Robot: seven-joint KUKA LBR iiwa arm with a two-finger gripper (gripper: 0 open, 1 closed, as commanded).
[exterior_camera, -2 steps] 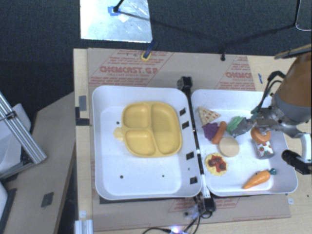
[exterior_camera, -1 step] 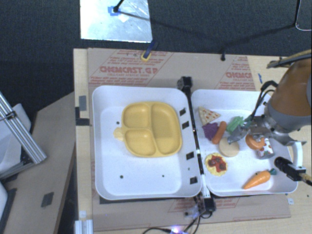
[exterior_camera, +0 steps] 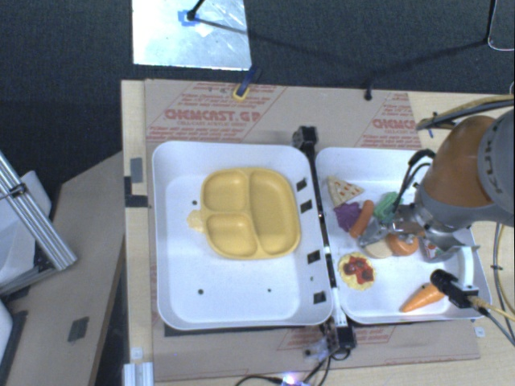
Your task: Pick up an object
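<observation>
you see the pincer low in the right bin, near its middle, over a red sausage. you cannot tell its state. the sausage lies slanted, long axis running toward the bin's near-left corner. close across that axis, at mid-length, clear of the purple piece.

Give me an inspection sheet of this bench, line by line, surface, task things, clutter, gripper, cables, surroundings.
Surface: two shallow white bins, left bin, right bin, on cardboard sheet.
Job's things: right bin holds triangular pizza slice toy, purple toy, round red-topped yellow toy, orange carrot toy.
Clutter: yellow three-compartment plastic plate in left bin.
Gripper: gripper low over the right bin's toys.
Cables: black cable behind bench.
Surroundings: dark floor, metal sheet.
</observation>
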